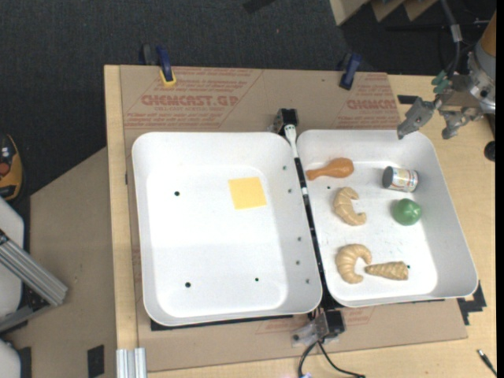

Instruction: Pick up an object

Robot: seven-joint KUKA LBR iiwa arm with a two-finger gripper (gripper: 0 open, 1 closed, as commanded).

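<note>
Pincer (431, 122) hangs spread wide, holding nothing, above the right bin's (450, 235) far corner.

open hand (432, 121) above right bin (449, 211)

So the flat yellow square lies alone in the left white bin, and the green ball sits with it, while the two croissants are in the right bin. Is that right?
Not quite. The small green ball is in the right white bin, beside the small silver can. The flat yellow square does lie alone in the left white bin, and both tan croissants are in the right one, as the camera view shows.
</note>
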